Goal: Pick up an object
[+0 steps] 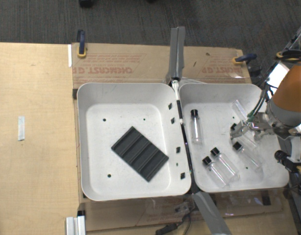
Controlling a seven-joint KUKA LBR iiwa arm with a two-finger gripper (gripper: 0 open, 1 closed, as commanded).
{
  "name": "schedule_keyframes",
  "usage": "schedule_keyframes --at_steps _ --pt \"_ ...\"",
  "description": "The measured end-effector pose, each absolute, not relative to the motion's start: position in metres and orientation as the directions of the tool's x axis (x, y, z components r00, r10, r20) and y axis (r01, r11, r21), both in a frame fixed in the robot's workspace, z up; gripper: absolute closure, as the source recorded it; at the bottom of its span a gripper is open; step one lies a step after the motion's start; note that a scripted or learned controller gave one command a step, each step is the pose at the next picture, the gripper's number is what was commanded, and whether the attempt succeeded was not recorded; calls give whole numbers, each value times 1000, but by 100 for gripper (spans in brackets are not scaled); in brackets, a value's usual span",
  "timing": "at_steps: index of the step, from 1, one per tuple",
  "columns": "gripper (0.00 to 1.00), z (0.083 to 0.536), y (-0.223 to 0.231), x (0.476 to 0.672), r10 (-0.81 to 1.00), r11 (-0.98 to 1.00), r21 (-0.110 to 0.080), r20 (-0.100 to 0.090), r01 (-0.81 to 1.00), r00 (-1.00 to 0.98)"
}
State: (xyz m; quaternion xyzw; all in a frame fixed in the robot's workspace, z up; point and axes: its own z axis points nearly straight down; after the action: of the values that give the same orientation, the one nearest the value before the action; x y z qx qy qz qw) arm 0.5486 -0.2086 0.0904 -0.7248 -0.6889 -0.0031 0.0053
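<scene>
My gripper (238, 133) hangs low over the right side of the right bin (229, 186), reaching in from the right under the orange-banded wrist. Several clear vials with black caps lie in this bin. One vial (195, 126) lies near the left wall. Two more (221, 166) lie side by side towards the front. A clear tube (238, 109) lies just behind the gripper, and another clear vial (251, 156) lies right beside it at the front. Nothing visibly sits in the gripper.
A dark ribbed rectangular block (139, 153) lies at a slant in the middle of the left bin (89, 180). A metal divider (180, 126) with clips runs between the bins. Cardboard lies under both bins, with a wooden tabletop at left.
</scene>
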Motion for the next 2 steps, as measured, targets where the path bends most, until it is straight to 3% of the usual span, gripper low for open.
schedule_keyframes --at_steps 1,2 --pt "100 100 -217 546 998 -61 -2 0 998 61" --pt "100 217 -172 568 986 -166 -2 -2 986 166"
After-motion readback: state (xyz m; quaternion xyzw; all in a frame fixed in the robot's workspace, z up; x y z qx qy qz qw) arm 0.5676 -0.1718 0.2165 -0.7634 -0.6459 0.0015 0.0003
